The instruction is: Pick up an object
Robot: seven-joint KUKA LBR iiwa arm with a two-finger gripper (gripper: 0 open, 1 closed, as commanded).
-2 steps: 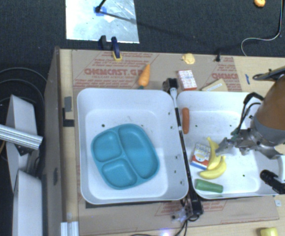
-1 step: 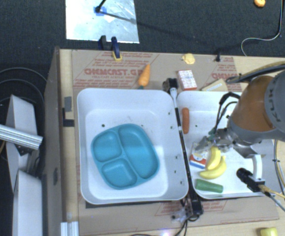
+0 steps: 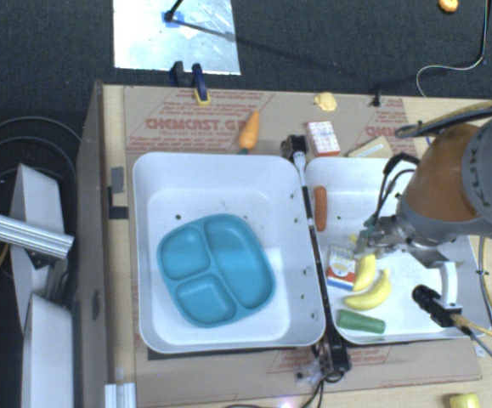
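Observation:
The right bin (image 3: 347,172) holds a reddish sausage (image 3: 319,208) along its left wall. Nearer the front lie a small white and orange carton (image 3: 341,269), two yellow bananas (image 3: 370,284) and a green cucumber-like piece (image 3: 360,321). My gripper (image 3: 368,240) hangs low over this bin, just above the top end of the bananas and right of the carton. The grey arm with its orange band (image 3: 439,185) reaches in from the right and hides the bin's right part.
The left bin (image 3: 156,185) holds a blue divided plate (image 3: 216,269). On the cardboard behind the bins lie a carrot (image 3: 248,130), a small box (image 3: 323,138) and a pale yellow lump (image 3: 325,102). A blue clamp (image 3: 189,76) sits at the board's back edge.

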